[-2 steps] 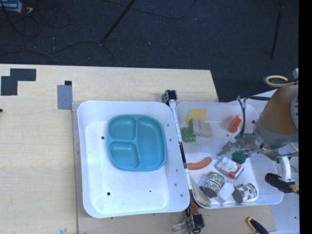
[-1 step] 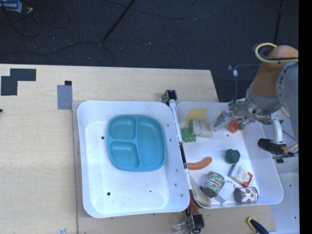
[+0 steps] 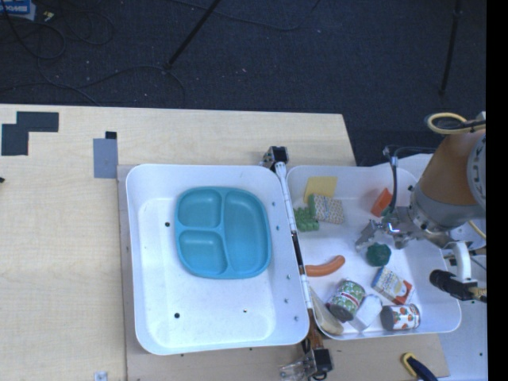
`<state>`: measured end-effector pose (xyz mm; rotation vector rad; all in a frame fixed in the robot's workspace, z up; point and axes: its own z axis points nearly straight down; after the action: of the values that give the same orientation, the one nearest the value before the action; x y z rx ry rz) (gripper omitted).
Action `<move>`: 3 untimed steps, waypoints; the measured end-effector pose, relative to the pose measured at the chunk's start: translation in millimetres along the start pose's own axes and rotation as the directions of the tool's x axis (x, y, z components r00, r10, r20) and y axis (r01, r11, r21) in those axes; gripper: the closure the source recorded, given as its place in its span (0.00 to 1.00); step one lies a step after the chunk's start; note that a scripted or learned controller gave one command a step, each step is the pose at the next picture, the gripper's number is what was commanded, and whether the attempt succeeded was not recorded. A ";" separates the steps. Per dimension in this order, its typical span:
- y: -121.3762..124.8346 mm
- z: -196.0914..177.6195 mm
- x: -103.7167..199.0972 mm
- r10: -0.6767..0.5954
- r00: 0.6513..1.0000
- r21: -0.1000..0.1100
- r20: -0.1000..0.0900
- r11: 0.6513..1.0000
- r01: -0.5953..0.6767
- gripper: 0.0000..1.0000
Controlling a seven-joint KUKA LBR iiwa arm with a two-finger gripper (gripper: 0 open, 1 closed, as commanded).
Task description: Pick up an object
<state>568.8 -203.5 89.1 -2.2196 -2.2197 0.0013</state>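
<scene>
Gripper (image 3: pixel 379 235) first: we are seeing the metal fingers spreading apart over the right bin (image 3: pixel 441 324), released and grasping nothing, with a small dark green round object (image 3: pixel 379 254) sitting on the bin floor just below them. We cannot tell whether the fingertips are touching that green object or hanging just above it. The arm (image 3: pixel 449 182), grey with an orange band, is reaching in from the right side. Around the gripper, other candidates are lying in the same bin: an orange piece (image 3: pixel 382 202) just up and to the right, a yellow block (image 3: pixel 321 187) and a speckled sponge-like block (image 3: pixel 328 209) toward the back left, a green leafy piece (image 3: pixel 306 219) beside the divider, a hot dog (image 3: pixel 325 266) nearer the middle, two small cans (image 3: pixel 347 298) (image 3: pixel 401 317) and a little carton (image 3: pixel 392 284) toward the front. The left bin (image 3: pixel 151 316) is holding a blue divided plate (image 3: pixel 221 232). We are judging that the pick is in its approach step, nothing lifted yet. The next move is likely calling for settling the fingers around the green object, closing on it squarely so it is not rolling away, then rising straight up clear of the neighbouring pieces.
</scene>
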 end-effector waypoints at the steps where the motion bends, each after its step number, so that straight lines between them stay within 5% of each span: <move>1: -33.2 0.9 -9.9 0.001 1.000 -0.001 0.000 1.000 -0.001 0.00; 2: -32.7 -10.0 -10.5 0.003 1.000 -0.001 -0.002 1.000 -0.003 1.00; 3: -32.9 -9.5 -10.5 0.004 1.000 0.000 -0.002 1.000 -0.004 0.00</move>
<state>535.9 -214.0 98.6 -2.2234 -2.2145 -0.0009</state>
